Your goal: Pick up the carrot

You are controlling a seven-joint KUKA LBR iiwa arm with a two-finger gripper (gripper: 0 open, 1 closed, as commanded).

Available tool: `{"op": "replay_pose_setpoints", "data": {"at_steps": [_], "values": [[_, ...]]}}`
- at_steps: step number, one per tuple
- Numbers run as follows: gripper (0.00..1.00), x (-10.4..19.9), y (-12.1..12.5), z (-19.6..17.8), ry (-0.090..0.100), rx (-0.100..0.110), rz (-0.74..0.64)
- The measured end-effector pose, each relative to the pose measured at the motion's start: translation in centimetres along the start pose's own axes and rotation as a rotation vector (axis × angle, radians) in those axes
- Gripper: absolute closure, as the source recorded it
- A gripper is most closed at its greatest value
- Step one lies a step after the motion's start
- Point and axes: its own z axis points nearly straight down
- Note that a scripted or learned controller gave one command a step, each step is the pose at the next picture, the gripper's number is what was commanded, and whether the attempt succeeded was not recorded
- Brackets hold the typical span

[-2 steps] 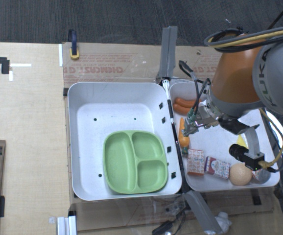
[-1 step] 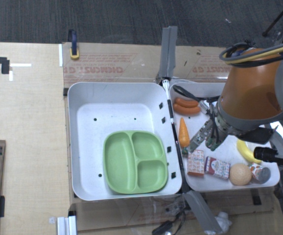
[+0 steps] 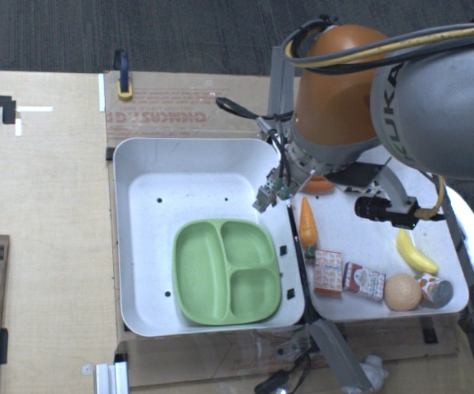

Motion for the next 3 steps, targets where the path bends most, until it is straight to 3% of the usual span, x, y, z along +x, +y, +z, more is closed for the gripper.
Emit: {"op": "replay_pose_setpoints", "data": {"at_steps": [1,2,3], "values": [[1.00,-7.0,-7.4,-13.8,0.000,0.000,-0.211],[1.00,0.5,-8.4,-5.8,0.000,0.000,-0.343],[1.00,3.7,-7.3,-2.0,0.000,-0.002,-0.788]]}}
